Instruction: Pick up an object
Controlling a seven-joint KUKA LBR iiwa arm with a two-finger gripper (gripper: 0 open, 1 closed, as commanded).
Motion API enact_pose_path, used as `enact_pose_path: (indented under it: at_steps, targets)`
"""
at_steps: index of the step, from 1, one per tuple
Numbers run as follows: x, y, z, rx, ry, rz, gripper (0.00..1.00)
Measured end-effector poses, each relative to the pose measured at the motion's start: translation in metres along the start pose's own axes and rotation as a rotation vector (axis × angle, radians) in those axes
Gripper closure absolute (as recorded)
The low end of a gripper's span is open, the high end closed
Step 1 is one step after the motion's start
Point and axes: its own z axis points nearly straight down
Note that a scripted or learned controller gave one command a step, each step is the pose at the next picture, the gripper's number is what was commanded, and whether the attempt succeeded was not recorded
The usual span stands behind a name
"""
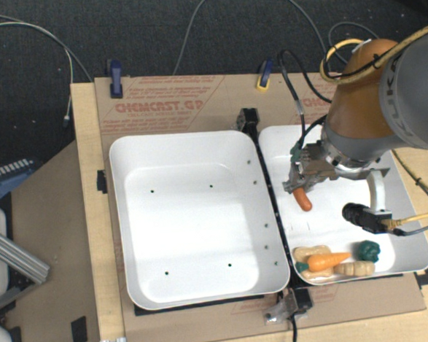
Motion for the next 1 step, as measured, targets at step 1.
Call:
enact_pose_path:
  at_steps: [1]
  targets:
    - [0.0953, -0.0201, 0.0046, 0.010, 0.001, -0.013, 1.00]
